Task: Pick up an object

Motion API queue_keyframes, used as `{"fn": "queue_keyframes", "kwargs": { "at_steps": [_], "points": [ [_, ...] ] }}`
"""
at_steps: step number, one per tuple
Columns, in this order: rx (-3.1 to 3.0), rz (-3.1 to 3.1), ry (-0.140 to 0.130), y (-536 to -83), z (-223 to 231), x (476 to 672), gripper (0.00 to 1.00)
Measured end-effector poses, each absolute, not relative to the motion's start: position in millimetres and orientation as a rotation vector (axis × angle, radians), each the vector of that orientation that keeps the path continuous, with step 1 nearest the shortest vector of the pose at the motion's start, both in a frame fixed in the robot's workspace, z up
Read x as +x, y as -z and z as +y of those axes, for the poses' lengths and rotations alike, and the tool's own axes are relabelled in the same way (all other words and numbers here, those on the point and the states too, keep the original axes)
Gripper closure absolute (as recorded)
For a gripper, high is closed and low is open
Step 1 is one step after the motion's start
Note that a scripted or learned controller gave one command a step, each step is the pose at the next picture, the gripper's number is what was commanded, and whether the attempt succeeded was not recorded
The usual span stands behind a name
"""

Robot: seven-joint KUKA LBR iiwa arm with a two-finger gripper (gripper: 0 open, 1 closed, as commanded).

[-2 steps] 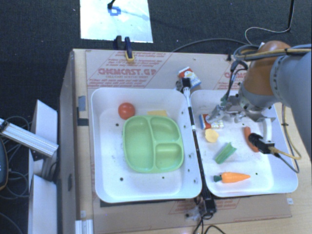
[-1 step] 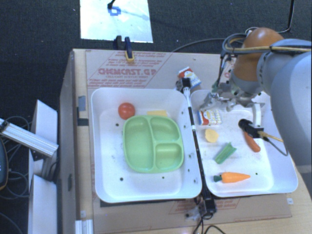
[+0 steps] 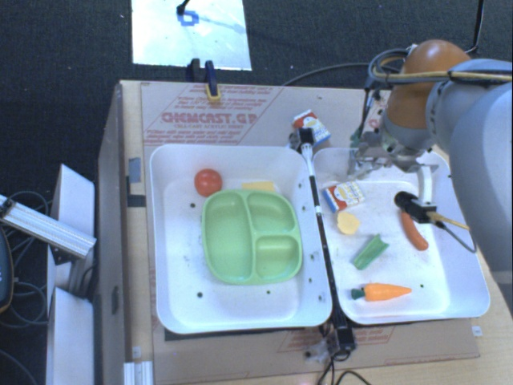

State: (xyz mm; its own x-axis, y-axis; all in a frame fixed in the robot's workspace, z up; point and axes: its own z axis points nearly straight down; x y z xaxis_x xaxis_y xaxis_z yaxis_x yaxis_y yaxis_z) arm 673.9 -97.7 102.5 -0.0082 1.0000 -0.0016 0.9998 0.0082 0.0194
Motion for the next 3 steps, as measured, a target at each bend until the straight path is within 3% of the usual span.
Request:
{"fn": "queue_keyframes", "kwargs": {
  "at_steps": [1, 2, 3],
  "points": [
    [2.201, 2.221, -0.019, -102, -98, 673.8, 0.0],
    [2.21, 2.216, -0.013, -91, -148, 672.7, 0.0],
    [2.215, 2.223, -0.003, -86, -134, 669.5, 0.0]
  ]
}}
